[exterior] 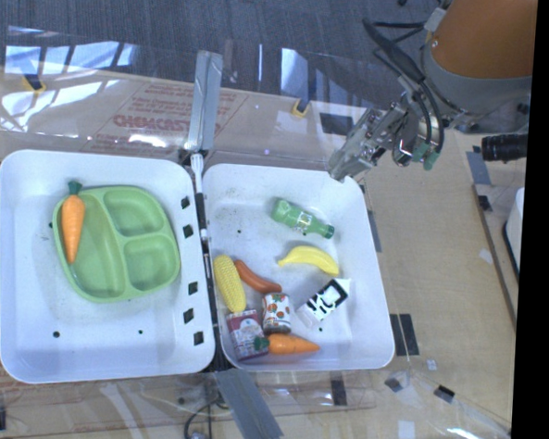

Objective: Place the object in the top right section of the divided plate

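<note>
Hovering above the right bin's [369, 266] far rim, the hand [344, 169] carries nothing, its finger spacing unreadable, while the divided plate [124, 251] lies well to its left, top right section bare, candidate objects grouped just below.

The arm [480, 36] is cut off by the frame's top edge at upper right. The labels on the small can [276, 313] and packet [242, 334], lower centre, are too small to read.
</note>
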Controlling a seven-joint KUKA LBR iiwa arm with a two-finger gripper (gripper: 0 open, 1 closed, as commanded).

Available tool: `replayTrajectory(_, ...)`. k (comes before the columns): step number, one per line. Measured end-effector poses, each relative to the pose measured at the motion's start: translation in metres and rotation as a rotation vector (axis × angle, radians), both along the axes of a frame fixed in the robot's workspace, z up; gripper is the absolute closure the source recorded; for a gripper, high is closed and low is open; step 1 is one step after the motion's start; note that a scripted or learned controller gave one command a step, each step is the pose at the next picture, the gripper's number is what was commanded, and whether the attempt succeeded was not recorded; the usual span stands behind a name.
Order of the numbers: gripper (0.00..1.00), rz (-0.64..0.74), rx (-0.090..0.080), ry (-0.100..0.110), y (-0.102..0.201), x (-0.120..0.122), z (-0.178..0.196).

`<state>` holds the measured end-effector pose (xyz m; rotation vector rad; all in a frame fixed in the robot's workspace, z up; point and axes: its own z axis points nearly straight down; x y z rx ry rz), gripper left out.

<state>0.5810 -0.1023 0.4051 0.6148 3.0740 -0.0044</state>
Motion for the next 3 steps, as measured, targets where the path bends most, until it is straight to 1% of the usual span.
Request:
replayTrajectory(1, 1.00, 0.002, -0.002, -0.003, 0.000, 0.001, 0.011)
replayTrajectory(2, 1.00, 0.144, 0.003, 0.006, -0.007, -0.054, -0.128)
replayTrajectory(3, 1.00, 0.166, 0.001, 0.002, -0.062, -0.038, -0.023)
